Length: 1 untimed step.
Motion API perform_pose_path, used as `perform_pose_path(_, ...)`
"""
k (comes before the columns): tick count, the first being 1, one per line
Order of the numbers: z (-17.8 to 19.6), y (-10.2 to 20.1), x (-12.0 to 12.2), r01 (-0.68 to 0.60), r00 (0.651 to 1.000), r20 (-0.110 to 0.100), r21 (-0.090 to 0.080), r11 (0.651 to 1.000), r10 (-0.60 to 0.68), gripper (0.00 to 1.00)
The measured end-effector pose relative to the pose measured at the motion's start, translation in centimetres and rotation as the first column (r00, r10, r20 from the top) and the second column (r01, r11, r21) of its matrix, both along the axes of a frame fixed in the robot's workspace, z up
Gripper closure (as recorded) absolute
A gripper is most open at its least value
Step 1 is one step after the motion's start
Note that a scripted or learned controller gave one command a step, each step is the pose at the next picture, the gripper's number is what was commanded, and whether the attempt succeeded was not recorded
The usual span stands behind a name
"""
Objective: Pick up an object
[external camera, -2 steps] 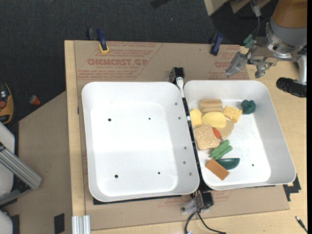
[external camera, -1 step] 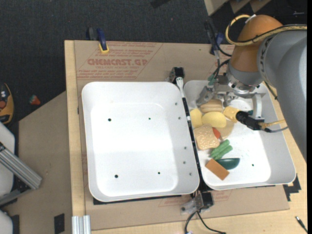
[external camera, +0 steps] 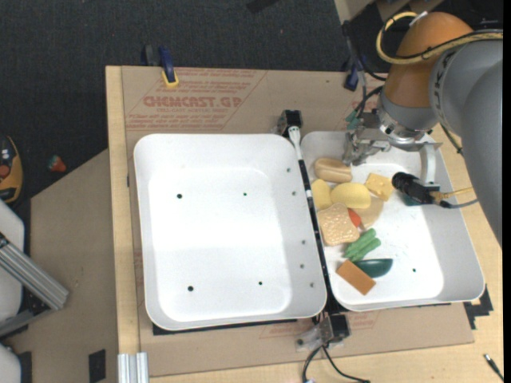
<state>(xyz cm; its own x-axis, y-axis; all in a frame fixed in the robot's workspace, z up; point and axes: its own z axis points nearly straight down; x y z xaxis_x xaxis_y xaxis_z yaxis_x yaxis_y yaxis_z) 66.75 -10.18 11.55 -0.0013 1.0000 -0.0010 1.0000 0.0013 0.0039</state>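
Claw near right bin far rim; grip state unreadable; left bin roomy.

A brown board, printed with red lettering near its far edge, covers the bench top and lies under two white bins. A blue and yellow clamp grips the far edge of the board. Dark, speckled carpet covers the floor beyond and to the left. An aluminium extrusion crosses the lower left corner at a slant. Lighting is even, with soft shadows.
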Motion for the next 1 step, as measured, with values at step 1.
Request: perform_pose_path(1,-0.08,0.00,-0.03,0.000,1.000,-0.001,0.000,1.000,0.000,0.00)
